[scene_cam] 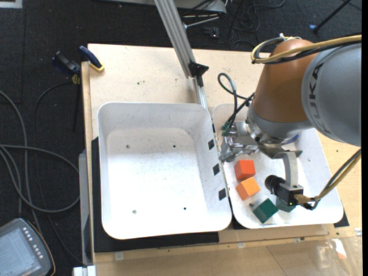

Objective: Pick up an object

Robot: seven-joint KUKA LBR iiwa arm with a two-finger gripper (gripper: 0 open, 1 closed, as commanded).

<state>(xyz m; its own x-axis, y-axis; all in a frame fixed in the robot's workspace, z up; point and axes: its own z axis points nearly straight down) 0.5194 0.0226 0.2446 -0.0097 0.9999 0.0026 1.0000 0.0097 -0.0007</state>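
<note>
Three small blocks lie in the right bin: a red-orange cube, an orange cube just in front of it, and a dark green block near the bin's front edge. My gripper hangs low over the right bin's left side, close to the wall shared with the left bin. It sits just left of and above the red-orange cube. No block shows between its fingers. The bulky grey and orange arm covers the back half of the right bin.
The left bin stands beside the right one on the pale bench. A slanted metal pole ends at a black bracket behind the bins. A blue and yellow clamp sits at the bench's far left corner.
</note>
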